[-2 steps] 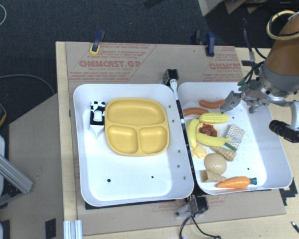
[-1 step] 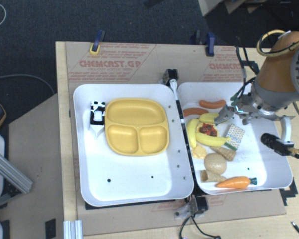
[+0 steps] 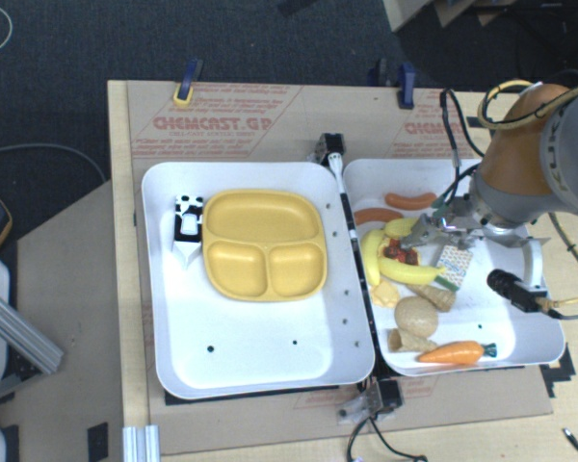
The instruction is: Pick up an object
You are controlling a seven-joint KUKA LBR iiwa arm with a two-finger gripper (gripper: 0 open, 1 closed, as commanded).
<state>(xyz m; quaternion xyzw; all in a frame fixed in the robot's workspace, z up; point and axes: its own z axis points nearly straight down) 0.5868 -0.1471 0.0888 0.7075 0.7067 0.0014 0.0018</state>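
The grey arm's end effector [image 3: 413, 240] hangs low over the right-hand shallow white bin [image 3: 535, 330], above the heap of toy food at that bin's left side. Whether it is wide or narrow cannot be told from this slant, and nothing is seen held in it.

Right below its tip lies one small red piece [image 3: 397, 252], touching the two yellow plastic bananas: one curved banana [image 3: 371, 258] runs along the bin's left wall and the other banana [image 3: 410, 273] lies crosswise beneath the red piece. One small yellow lump [image 3: 398, 227] sits just above them. Just beside the end effector, toward the arm, lies one pale patterned packet [image 3: 454, 261].

Further out are two sausages, an orange-red sausage [image 3: 409, 200] near the bin's far wall and a darker red sausage [image 3: 370, 217] beside it. Toward the near wall lie one beige rounded potato-like lump [image 3: 414, 314], one brownish piece [image 3: 439, 299] and one orange carrot with a green top [image 3: 452, 353].

The left-hand shallow white bin [image 3: 260, 354] holds one yellow three-compartment plate [image 3: 265, 221] and one small black-and-white object [image 3: 188, 220] touching the plate's left edge.

Both bins rest on the tan printed worktop [image 3: 270, 114], whose far edge carries one yellow clamp [image 3: 185, 87] and one blue clamp [image 3: 406, 84].
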